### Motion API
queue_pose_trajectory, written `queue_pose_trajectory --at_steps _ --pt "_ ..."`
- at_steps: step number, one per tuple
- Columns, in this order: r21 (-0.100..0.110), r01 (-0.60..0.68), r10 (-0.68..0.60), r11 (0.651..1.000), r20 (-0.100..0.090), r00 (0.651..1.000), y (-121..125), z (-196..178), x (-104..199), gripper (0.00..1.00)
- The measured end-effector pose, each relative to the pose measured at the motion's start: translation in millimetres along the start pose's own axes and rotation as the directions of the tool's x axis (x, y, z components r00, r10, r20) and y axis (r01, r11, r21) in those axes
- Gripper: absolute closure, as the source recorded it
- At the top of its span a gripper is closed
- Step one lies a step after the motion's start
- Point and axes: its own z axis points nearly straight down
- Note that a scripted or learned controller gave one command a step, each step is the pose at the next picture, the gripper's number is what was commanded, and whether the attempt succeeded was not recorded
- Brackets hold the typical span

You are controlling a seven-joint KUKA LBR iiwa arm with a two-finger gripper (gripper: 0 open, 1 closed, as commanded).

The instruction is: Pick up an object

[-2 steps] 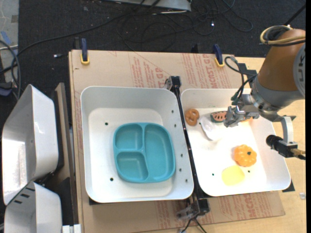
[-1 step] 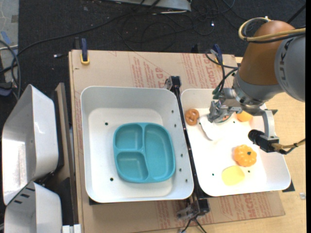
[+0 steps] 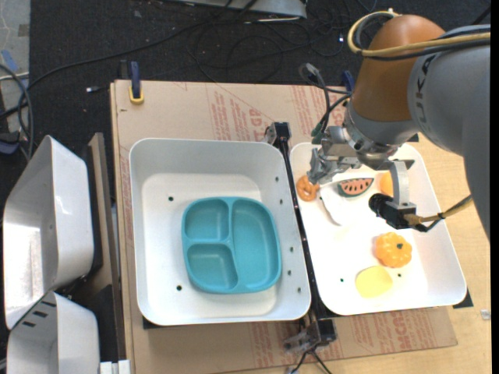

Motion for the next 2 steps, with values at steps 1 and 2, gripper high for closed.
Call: queue_pose_trajectory --at_steps 1,2 --pt "0.001 0.000 0.000 1.000 0.001 1.000 16 9 50 1.00" --pt "0.002 0.000 0.000 1.000 0.000 1.000 27 14 102 1.00"
